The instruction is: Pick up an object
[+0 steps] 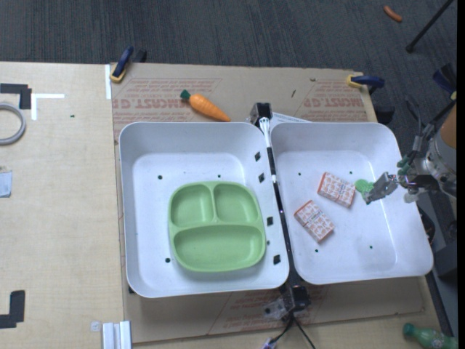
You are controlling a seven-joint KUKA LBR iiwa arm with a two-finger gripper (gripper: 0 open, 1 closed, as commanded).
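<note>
Two small flat packets lie in the right-hand bin (378, 249), and they are the nearest things to the gripper (381, 188). The upper packet (336, 190) is a rectangle with a busy red-and-white print, lying flat and slightly askew on the smooth white floor of the bin. The lower packet (314, 220) has the same printed look, turned at more of a slant, just below and left of the first, the two near each other but apart. Right of the upper packet sits a small green piece (363, 187), right against the gripper's tip; whether it is pinched or just touched, I cannot tell, and whether the gripper is apart or together cannot be made out from up here either. The arm (436, 167) comes in over the bin's right wall, grey and metallic.

Left of that bin, touching it along a shared edge, is the left-hand bin (138, 195), a shallow white tub with rounded corners. In it lies a pale green plate (216, 226), matte plastic, rounded-square, split into three compartments. Beyond that bin's far rim, an orange toy carrot (205, 105) with a green top lies on brown cardboard (167, 97) spread over the wooden tabletop (58, 195). Blue clamps (122, 62) grip the cardboard's far corners.
</note>
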